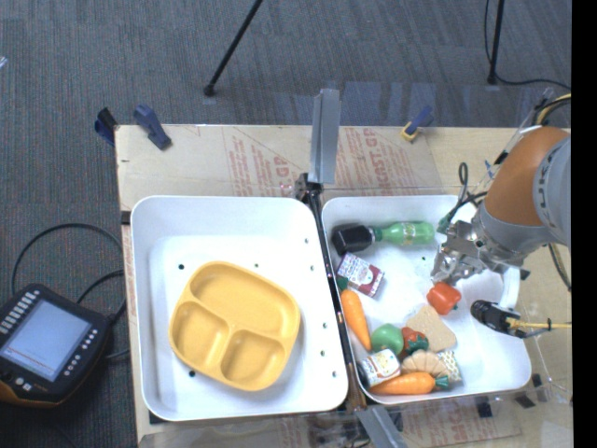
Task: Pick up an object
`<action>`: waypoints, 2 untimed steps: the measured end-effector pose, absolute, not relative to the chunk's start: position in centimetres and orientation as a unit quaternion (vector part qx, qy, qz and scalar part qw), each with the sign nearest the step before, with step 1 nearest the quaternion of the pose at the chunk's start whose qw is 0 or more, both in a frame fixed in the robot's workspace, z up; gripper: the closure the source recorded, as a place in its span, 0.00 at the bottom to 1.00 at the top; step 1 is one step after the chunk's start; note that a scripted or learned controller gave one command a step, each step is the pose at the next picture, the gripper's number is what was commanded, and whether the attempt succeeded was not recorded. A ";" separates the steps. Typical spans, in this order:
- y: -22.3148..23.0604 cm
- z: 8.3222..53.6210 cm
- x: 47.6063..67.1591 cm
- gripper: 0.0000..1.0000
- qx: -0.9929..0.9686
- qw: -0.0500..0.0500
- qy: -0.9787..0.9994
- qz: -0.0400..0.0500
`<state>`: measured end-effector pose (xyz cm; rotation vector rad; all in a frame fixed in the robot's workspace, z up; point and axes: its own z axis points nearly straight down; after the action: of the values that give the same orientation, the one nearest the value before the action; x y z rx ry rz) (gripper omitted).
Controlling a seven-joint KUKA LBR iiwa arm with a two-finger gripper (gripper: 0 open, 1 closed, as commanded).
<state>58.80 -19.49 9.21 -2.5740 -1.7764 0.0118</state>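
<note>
While its opening cannot be judged, the end effector (451, 271) hangs just above a red-orange toy (444, 298).

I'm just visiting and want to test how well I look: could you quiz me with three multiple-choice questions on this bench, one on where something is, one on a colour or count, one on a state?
1. Where is the yellow tray?
A. left bin
B. right bin
C. floor

2. How many carrots are there?
A. none
B. two
C. five

3. How does the green bottle sit?
A. upright
B. on its side
C. on the tray

Answers:
1 A, it rests in the left bin.
2 B, one lies by the divider, the other carrot at the right bin's near wall.
3 B, it lies flat, black cap pointing left.
</note>
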 end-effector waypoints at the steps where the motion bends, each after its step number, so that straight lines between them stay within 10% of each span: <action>1: -16.3 19.8 64.6 1.00 -0.809 -0.002 -0.587 -0.003; 2: -11.2 21.6 64.4 1.00 -0.792 0.002 -0.610 0.001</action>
<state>64.41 -11.18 21.57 -2.4859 -1.9155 0.0030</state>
